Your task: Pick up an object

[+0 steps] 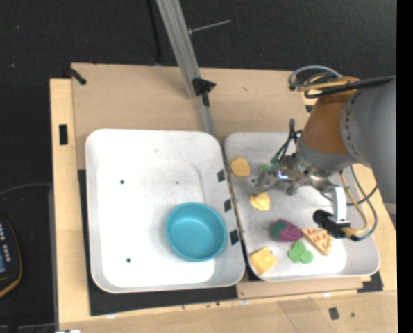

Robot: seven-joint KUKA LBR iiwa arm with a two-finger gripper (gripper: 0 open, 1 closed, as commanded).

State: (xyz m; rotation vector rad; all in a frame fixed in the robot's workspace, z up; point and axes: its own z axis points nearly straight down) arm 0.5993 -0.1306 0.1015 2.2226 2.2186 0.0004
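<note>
The right bin (352,259) holds several small toy foods. A yellow piece (240,166) lies near its upper left and another yellow piece (261,201) sits below it. A purple grape bunch (287,230), a green piece (300,254), a pizza-like wedge (318,241) and a yellow cheese block (263,260) lie toward the front. My gripper (267,180) hangs low over the bin's upper middle, just above and right of the second yellow piece, between the two yellow pieces. Nothing shows between its fingers.
The left bin (123,165) holds a blue bowl (195,231) near its front right. A grey metal pole (182,50) slants across the bench behind the bins. The arm's grey body and orange band (324,127) cover the right bin's upper right.
</note>
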